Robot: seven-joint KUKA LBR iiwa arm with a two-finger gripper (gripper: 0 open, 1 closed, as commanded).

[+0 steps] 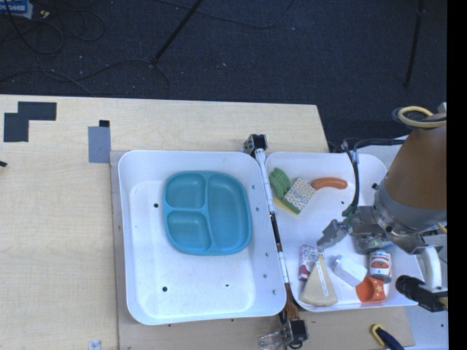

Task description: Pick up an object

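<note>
My gripper [333,233] reaches in from the right, low over the middle of the right bin [365,165]. It hangs just above a small red and white packet [307,261] and a pale cheese wedge [319,283]. A white block [349,270], a red can [379,263] and an orange piece [371,290] lie beneath the wrist. At the far side of the bin are a green item [278,181], a speckled square [299,193] and an orange sausage shape [329,184]. Nothing is visibly held.
The left bin [139,268] holds a blue divided plate [206,212]. A clamp [255,144] sits where the two bins meet at the back. The bulky grey and orange arm [419,181] covers the right bin's right side.
</note>
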